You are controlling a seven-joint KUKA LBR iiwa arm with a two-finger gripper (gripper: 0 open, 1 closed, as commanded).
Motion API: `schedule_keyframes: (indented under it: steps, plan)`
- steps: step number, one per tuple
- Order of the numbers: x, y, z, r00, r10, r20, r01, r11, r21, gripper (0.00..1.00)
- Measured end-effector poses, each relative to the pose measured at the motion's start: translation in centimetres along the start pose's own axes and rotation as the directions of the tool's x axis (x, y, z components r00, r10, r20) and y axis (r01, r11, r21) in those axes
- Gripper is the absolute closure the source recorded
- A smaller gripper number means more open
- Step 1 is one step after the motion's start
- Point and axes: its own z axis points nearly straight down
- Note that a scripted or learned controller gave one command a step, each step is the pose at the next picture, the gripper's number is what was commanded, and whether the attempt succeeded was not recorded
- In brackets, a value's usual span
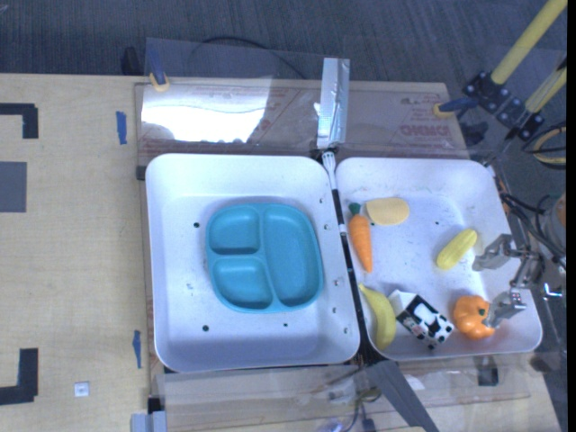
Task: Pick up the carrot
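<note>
Carrot (361,241) lying untouched at the left edge of the right bin (423,176).

The carrot is seen beside a pale yellow piece (387,211), above a banana (379,314). The gripper (506,282) is positioned well apart at the bin's right side, its fingers spread, nothing between them, an orange toy (472,317) just beside.

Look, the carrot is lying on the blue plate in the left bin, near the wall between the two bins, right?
Not quite. The carrot is not on the blue plate. It lies on the floor of the right bin, close to the wall between the two bins, just below a pale yellow piece. The camera view shows the plate sitting in the left bin.
</note>
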Motion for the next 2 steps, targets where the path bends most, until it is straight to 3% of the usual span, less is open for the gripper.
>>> schedule_keyframes:
  steps: [1,2]
  plan:
    - [0.2,2.6,-3.8,0.998,0.066,0.010,-0.066,0.998,0.002,0.00]
    - [-0.3,-0.6,6.9,0.997,0.073,0.011,-0.073,0.997,0.002,0.00]
